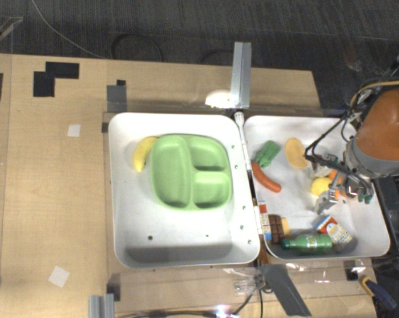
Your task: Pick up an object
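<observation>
Arm low over right bin, no pick confirmed yet.
Gripper (331, 194) sits down among clutter in the right bin (383, 244), just beside or touching the lemon (320, 185); can't tell if the claw is released or clenched, cables and wrist hide it. Nothing visibly lifted. Candidates all in the bin: lemon, chip (295, 152), green pepper (266, 154), sausage (266, 179), bottle (308, 244), carton (335, 230). Left bin (123, 204) has a green tray (189, 171) and banana (143, 152). Judgement: at the grasp stage, close-and-lift left.
</observation>
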`<state>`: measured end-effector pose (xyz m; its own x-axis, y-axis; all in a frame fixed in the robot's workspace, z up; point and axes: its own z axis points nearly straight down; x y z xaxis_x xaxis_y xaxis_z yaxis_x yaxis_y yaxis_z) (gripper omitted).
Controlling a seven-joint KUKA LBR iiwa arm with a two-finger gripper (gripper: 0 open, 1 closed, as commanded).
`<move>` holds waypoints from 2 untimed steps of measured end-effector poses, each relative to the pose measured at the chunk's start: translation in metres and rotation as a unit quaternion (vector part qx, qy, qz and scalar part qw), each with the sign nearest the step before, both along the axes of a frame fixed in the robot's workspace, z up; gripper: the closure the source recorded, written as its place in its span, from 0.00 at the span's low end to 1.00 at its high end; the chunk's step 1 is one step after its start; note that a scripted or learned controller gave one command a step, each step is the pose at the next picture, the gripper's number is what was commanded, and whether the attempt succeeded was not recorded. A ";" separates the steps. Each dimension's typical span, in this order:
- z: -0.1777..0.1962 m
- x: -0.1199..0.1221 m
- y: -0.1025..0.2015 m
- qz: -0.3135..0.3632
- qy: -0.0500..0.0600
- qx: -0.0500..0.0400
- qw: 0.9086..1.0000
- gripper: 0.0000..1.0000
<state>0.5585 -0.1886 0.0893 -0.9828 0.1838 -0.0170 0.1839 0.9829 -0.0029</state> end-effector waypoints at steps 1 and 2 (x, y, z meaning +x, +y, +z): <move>0.000 0.000 0.025 0.018 0.000 0.000 1.000 0.00; 0.001 -0.024 0.054 -0.010 -0.002 0.001 1.000 0.00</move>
<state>0.5344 -0.1342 0.0904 -0.9789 0.2034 -0.0212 0.2034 0.9791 -0.0006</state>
